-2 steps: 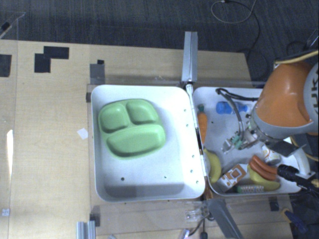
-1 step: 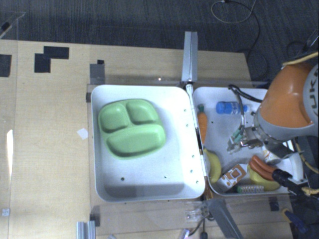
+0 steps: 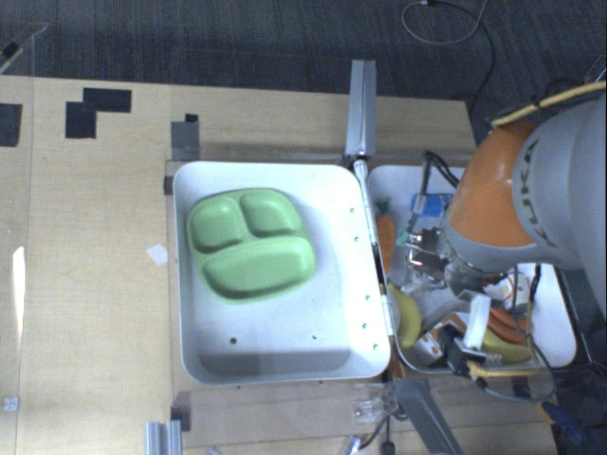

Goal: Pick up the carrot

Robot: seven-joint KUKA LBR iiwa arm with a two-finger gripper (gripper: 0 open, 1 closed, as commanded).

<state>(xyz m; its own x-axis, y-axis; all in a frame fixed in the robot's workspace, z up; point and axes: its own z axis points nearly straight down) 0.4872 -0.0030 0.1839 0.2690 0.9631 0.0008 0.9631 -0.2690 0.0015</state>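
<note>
Carrot (image 3: 385, 238): in the right-hand bin (image 3: 567, 344), lying lengthwise against that bin's left wall, in its far half. Orange, uncovered, just left of the gripper; touching it or not, cannot tell.

Arm (image 3: 560, 192): grey and bulky, reaching in from the view's right, bent down over the middle of the right-hand bin and covering most of its floor. Orange band (image 3: 488, 192) above the wrist, turned toward the camera. Gripper (image 3: 429, 257) low over the bin's centre, pointing down, near the carrot and just beyond the banana. Claw's state: cannot tell, hidden beneath the wrist hardware.

Banana (image 3: 410, 316): yellow, curved, along the same left wall, nearer the front corner. More yellow and orange-red items (image 3: 507, 335) by the front edge under the arm, kind unclear. Small blue thing (image 3: 429, 205) toward the far edge, partly hidden.

Left-hand bin (image 3: 285, 358): white, shallow, holding a green divided plate (image 3: 251, 243) with three compartments, flat on the floor, toward the far left corner.

Bench (image 3: 85, 282): pale wood, with black block-shaped marks (image 3: 95, 112) near its far left edge and a small white scrap (image 3: 156, 252) just left of the left-hand bin. Metal post (image 3: 360, 107) at the far edge, between the two bins. Beyond the bench, dark grey carpet (image 3: 237, 17) with a thin cable (image 3: 446, 17) looped on it.
</note>
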